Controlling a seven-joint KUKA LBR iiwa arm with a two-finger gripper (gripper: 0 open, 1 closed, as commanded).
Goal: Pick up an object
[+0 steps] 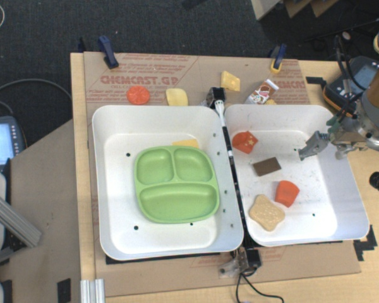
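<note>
A cardboard-covered worktop carries two shallow white bins side by side, seen from above at a slant. The left bin holds a green divided plate with three compartments, and a pale yellow piece pokes out from behind the plate's far edge. The right bin holds four toy foods: a red-orange piece near its far left corner, a flat brown rectangle just toward the middle from it, an orange block nearer the front, and a tan slice of toast beside that block, closest to the front left. The grey arm reaches in from the right, and its gripper hangs over the far right part of the right bin, well apart from every item there; nothing sits in the jaws, and whether they are apart or together cannot be told from this angle. Behind the bins on the cardboard lie an orange disc, a yellow lump, a yellow wedge and a small red-and-white packet. Two blue clamps grip the worktop's far edge.
</note>
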